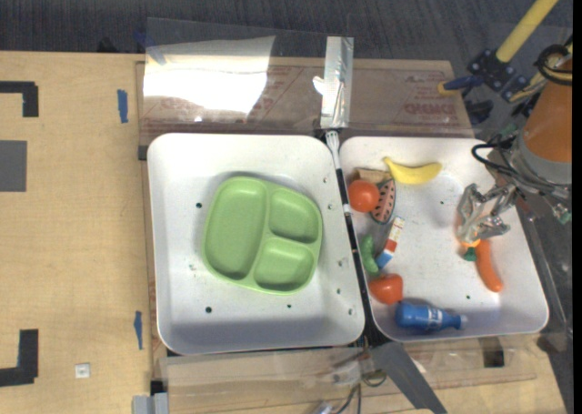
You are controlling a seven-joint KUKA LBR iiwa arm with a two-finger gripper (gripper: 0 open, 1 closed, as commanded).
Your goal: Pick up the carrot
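The carrot [489, 268] is orange with a small green top. It lies at a slant near the right wall of the right bin [436, 248], green end up-left. My gripper [476, 232] hangs right over that green end, at or just above it. Whether it has hold of the carrot is unclear from this angle.
Along the right bin's left side lie a banana [414, 169], a tomato [363, 196], a watermelon slice [386, 201], a green vegetable [368, 255], a second tomato [386, 288] and a blue bottle [426, 316]. The left bin [173, 221] holds a green divided plate [264, 233].
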